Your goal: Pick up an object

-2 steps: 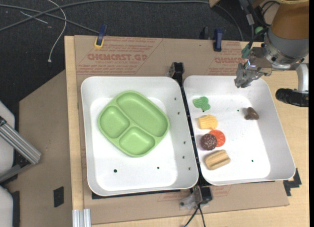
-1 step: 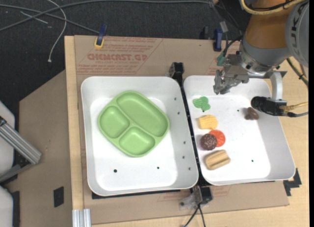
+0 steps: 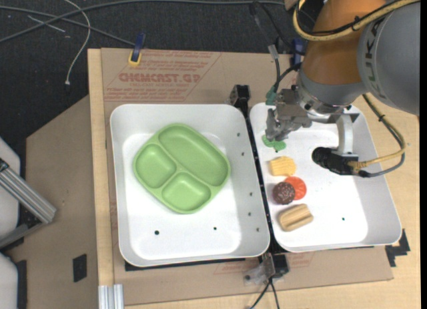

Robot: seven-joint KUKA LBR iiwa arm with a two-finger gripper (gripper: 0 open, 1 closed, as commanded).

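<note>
A small green object (image 3: 274,143) is lying in the right bin (image 3: 373,221), just above the yellow corn piece (image 3: 282,165), and the gripper (image 3: 277,129) is hanging right over it, seemingly descending to grasp, needing closure next, though I cannot tell its state.

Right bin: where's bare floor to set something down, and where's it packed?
Right bin: bare floor along its right and bottom-right, past the tan piece. Crowded down its left side: green piece under the gripper, yellow corn, brown ball against the orange piece, tan piece.
</note>
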